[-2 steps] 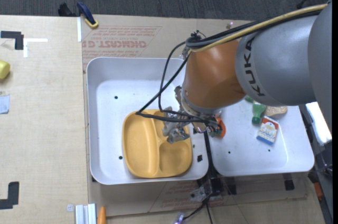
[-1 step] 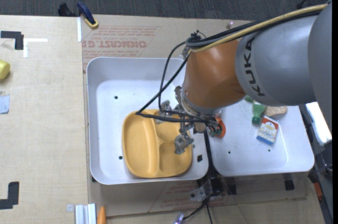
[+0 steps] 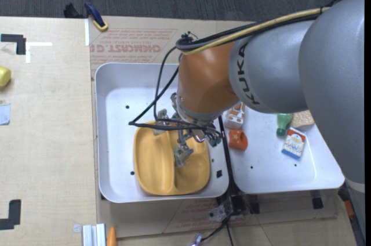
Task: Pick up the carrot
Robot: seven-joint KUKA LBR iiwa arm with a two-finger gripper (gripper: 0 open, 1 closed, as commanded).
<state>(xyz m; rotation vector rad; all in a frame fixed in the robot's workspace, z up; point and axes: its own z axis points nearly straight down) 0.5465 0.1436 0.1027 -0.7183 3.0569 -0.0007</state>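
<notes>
Two bins side by side on the bench, arm reaching in from the right.

A divided dish (image 3: 156,166) lies in the near half of the left bin (image 3: 110,123), with the gripper (image 3: 183,153) over its right compartment. In the right bin (image 3: 278,172), just past the shared wall, sits a tomato-like thing (image 3: 237,140) with a small box (image 3: 235,117) behind it; farther right lies a carton (image 3: 293,143).

arm (image 3: 278,65) cut off at right edge — hides right bin (image 3: 278,175) partly
</notes>
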